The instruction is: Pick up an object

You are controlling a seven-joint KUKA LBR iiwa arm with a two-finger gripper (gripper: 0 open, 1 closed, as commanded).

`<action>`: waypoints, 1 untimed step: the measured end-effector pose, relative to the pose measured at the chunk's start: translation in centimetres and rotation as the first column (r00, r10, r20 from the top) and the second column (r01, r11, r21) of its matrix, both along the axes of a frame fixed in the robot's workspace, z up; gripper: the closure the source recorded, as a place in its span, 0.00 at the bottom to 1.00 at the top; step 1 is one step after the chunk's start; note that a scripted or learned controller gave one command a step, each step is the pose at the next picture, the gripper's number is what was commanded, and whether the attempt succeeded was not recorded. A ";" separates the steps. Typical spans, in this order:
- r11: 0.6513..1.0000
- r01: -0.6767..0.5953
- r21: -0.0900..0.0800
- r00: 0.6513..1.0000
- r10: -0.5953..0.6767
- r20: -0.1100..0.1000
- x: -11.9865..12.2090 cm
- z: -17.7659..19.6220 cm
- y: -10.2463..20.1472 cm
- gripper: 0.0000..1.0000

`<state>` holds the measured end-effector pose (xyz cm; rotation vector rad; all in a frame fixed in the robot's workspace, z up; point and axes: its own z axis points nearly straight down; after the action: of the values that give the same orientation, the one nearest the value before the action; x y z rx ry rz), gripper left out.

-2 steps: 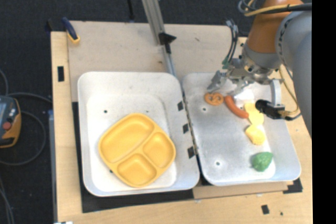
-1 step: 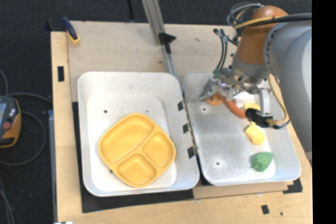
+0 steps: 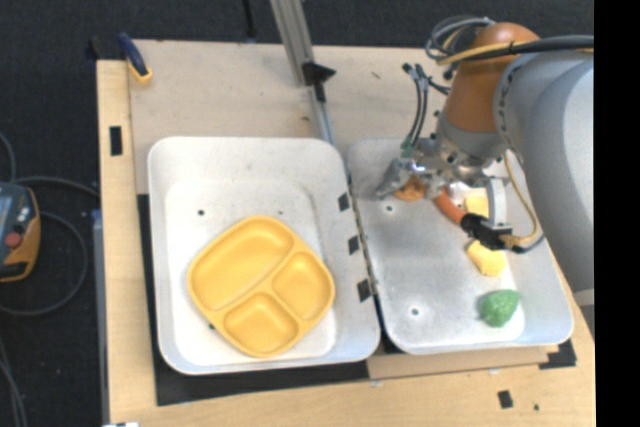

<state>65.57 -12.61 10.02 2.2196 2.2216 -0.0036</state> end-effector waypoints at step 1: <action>1.000 0.000 0.001 1.000 0.000 -0.004 0.0 1.4 -0.2 1.00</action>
<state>65.57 -12.77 11.40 2.2221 2.2244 -0.0077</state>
